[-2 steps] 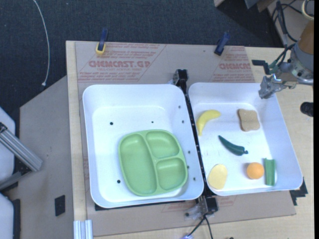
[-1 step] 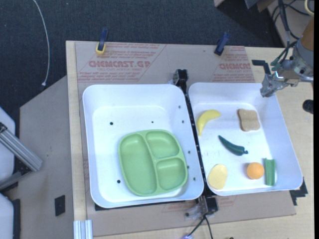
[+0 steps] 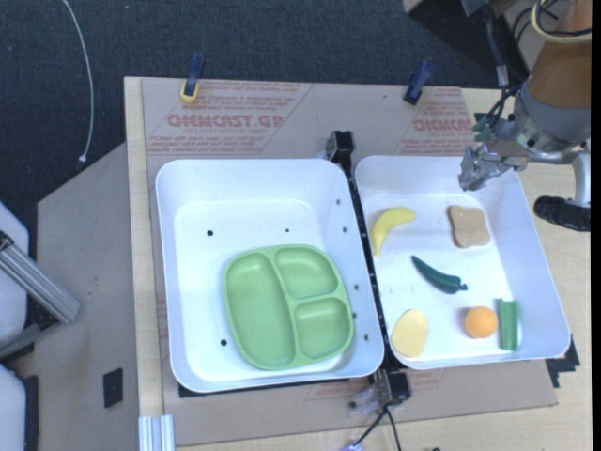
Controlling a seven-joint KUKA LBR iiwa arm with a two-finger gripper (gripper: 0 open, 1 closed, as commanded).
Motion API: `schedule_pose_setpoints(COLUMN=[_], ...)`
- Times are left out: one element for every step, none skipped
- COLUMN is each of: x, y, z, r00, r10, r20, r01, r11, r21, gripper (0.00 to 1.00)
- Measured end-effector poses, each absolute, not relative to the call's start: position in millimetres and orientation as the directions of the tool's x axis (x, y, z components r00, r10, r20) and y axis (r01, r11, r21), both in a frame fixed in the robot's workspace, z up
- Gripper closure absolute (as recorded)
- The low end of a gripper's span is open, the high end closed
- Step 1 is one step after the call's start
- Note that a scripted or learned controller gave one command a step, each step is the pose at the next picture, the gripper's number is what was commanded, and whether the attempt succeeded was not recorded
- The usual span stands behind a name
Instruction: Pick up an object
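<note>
The gripper [image 3: 472, 175] is hovering over the right bin's [image 3: 549, 294] far edge, its state impossible to tell; nothing is lifted, and the nearest object, the bread slice [image 3: 468, 225], is lying just below it.

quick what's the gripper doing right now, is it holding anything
Gripper: above the far edge of the right bin, near the bread slice; nothing visibly held. Open or closed cannot be told.
</note>
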State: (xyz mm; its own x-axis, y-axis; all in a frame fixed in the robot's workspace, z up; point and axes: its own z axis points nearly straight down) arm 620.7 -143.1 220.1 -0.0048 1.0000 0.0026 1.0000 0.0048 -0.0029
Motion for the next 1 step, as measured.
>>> schedule_pose_setpoints(x=[608.4], y=[-88.8], z=[225.6], r00=[-0.005], r10=[1.000], r20=[0.002], r01=[1.000], r11=[0.005], r21=[-0.002], gripper=[1.00])
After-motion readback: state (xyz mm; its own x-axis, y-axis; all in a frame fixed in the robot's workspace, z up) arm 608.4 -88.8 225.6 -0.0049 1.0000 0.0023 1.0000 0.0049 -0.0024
